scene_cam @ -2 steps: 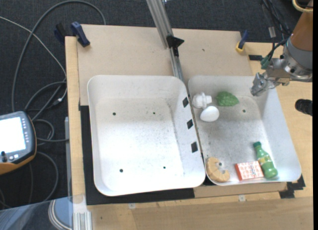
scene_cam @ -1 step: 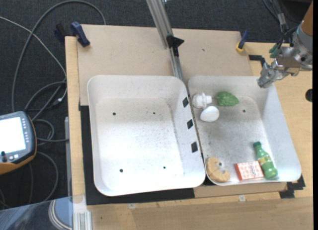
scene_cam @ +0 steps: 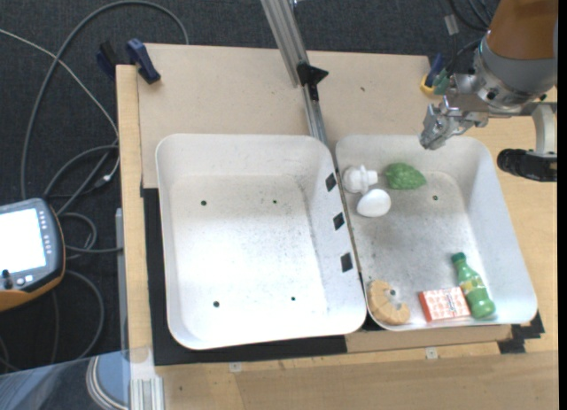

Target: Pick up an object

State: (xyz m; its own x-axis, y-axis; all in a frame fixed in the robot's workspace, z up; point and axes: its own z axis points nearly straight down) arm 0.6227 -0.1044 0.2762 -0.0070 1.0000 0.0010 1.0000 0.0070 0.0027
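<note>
We see the end effector (scene_cam: 436,134) hanging over the far rim of the right shallow white bin (scene_cam: 501,213) with nothing in it; we cannot tell its state. The nearest candidate, a lumpy green soft-looking object (scene_cam: 405,176), lies just below it beside two white rounded pieces (scene_cam: 367,191). We judge it light and squashy, best pinched across its narrow middle.

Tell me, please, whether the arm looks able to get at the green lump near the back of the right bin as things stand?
Probably yes. The gripper hangs just up and right of the green lump, nothing lies over it, and the white objects sit apart on its left.
</note>
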